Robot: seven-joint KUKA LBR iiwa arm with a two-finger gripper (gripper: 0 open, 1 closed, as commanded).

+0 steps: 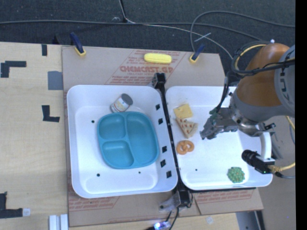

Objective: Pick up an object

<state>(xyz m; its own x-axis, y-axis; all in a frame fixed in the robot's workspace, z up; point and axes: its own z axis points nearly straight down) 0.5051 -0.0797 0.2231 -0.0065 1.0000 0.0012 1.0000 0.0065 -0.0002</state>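
On the table (29,143), the left bin (79,176) held a blue tray (127,140) with a small can (122,102) lying just beyond its far edge. A yellow toy (157,58) sat on the cardboard on the far side of both bins. In the right bin (211,178), three pieces clustered near its left wall: a cheese block (183,111) farthest, a wedge (187,127) touching or just beside it, and a pretzel (185,147) nearest. A green lump (235,174) lay apart at the near right corner.

The tool (210,130) hung over the middle of the right bin, right of the wedge, with nothing visibly between its fingers; whether they were open or closed I could not tell.

The step in hand looked like the approach, with no grasp made yet. The wedge seemed the likeliest target. The next move would call for shifting left over one piece, then descending with the fingers spread wide enough to straddle it without dragging the crowded neighbours along.
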